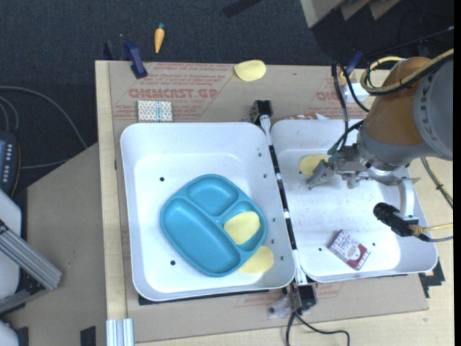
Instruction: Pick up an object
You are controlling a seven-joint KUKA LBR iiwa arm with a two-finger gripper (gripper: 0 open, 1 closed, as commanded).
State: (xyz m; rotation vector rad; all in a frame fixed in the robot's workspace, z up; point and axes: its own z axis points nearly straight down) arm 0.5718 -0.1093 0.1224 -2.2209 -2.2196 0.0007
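My gripper (pixel 331 179) hangs low over the back of the right bin (pixel 410 262), open, with nothing between its fingers. A pale yellow piece (pixel 310 164) lies on the bin floor just left of the left fingertip, close to it or touching. A red-and-white packet (pixel 348 249) lies near the front of the same bin, well apart from the gripper. In the left bin (pixel 144 157) sits a blue divided plate (pixel 202 225) with a yellow piece (pixel 243 225) in its right compartment. Another yellow piece (pixel 258 260) lies against the plate's front right edge.
On the bench behind the bins lie a yellow disc (pixel 250 70), a small patterned packet (pixel 154 110), a blue object (pixel 135 60) and an orange carrot toy (pixel 159 38). A black clip (pixel 261 109) sits at the back of the wall between the bins.
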